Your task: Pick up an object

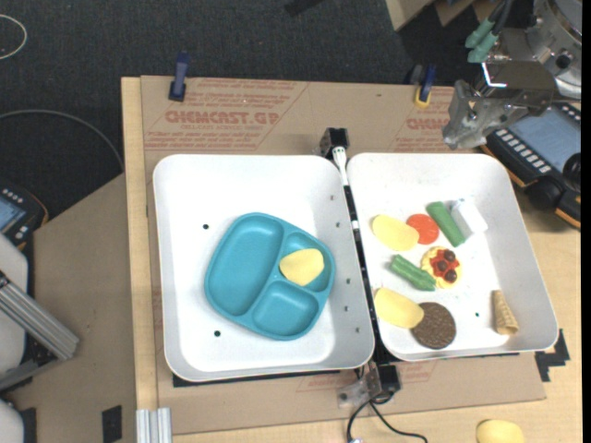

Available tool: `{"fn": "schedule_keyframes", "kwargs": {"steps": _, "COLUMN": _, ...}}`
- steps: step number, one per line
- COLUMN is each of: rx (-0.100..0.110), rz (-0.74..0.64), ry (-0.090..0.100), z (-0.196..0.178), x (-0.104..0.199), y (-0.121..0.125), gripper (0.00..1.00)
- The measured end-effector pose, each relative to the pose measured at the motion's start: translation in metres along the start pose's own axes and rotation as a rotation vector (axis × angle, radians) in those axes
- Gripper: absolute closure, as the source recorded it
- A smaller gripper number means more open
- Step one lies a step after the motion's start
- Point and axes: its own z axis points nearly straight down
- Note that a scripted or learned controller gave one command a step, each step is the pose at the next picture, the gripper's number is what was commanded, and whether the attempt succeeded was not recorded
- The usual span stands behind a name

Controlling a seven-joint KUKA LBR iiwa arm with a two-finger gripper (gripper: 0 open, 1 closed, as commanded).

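Gripper: metal two-finger gripper [464,123] hangs above the far edge of the right white bin [526,247]; finger state cannot be told.
Left bin: blue plastic divided tray [245,275] carries a yellow oval chip [301,266].
Right bin: round brown cookie [434,326], green bean pod [412,273], beige cone [503,313].

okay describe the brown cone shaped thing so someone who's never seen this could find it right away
Look in the right white bin, at its near right corner. The cone lies there alone, tan and ridged, apart from the dark round cookie to its left.
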Motion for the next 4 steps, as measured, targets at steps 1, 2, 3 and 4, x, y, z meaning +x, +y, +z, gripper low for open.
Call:
{"fn": "schedule_keyframes", "kwargs": {"steps": 1, "rx": 0.036, "rz": 0.006, "ry": -0.006, "z": 0.13, "x": -0.011, "y": -0.005, "gripper": 1.0}}
{"fn": "schedule_keyframes", "kwargs": {"steps": 2, "rx": 0.034, "rz": 0.004, "ry": -0.004, "z": 0.222, "x": 0.0, "y": -0.007, "gripper": 1.0}}
{"fn": "schedule_keyframes", "kwargs": {"steps": 3, "rx": 0.009, "rz": 0.009, "ry": -0.005, "z": 0.123, "x": -0.056, "y": -0.003, "gripper": 1.0}}
{"fn": "schedule_keyframes", "kwargs": {"steps": 4, "rx": 0.004, "rz": -0.002, "ry": 0.0, "z": -0.008, "x": -0.006, "y": 0.0, "gripper": 1.0}}
